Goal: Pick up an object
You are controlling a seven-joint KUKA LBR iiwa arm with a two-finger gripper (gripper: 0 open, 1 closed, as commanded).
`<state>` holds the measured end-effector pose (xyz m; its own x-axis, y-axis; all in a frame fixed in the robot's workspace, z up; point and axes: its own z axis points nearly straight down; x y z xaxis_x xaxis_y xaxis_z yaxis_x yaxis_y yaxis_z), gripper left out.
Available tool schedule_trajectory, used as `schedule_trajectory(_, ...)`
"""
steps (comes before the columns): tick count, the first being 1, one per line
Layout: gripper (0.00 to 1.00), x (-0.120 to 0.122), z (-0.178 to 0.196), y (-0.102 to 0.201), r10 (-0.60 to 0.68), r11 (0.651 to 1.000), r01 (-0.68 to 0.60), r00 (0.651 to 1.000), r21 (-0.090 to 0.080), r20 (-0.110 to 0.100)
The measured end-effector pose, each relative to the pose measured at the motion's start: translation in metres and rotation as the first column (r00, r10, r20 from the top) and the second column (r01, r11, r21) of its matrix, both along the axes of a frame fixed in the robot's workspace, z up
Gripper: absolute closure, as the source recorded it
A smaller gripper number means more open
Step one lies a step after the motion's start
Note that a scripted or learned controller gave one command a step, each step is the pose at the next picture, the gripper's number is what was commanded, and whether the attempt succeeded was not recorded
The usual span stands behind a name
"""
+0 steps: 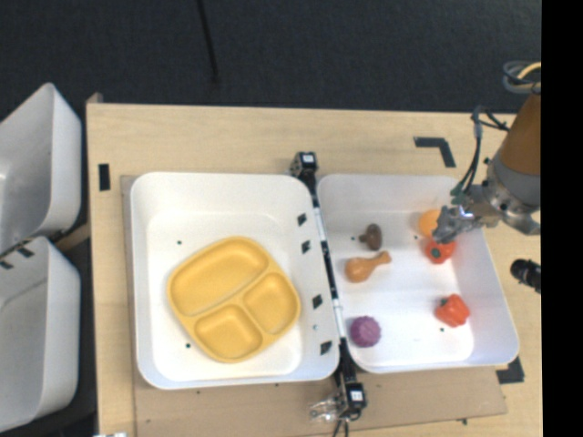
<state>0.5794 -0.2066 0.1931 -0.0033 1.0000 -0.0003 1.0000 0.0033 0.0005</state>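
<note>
A: Why is the arm's metal two-finger gripper (448, 228) set so low over the far right part of the right-hand shallow white bin (401, 358)?

B: It appears to be placed for a grasp. The small red round toy with a green spot (438, 251) lies directly beneath the gripper tip, touching or nearly touching it, and a small orange-yellow rounded toy (426, 220) sits just beside it on the left. Whether anything is clamped cannot be told; the gripper's state is hidden by its own body.

A: How is the likely target described?

B: A compact, smooth, red piece, roughly ball-shaped, probably hard plastic. It is judged easy to nudge aside if met off-centre.

A: And the rest?

B: A tan drumstick-shaped toy (366, 266), a brown lumpy piece (371, 236), a purple rounded toy (365, 330) and a red-orange pepper-like toy (452, 310) are spread well apart in the same bin. A yellow three-compartment plastic tray (233, 298) lies alone in the left-hand white bin (155, 198), on the pale wooden worktop (228, 135).
</note>
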Motion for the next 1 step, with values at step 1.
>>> schedule_trajectory(1, 1.00, -0.0025, 0.0555, -0.0091, 0.000, 1.000, 0.000, 1.000, -0.001, 0.000)
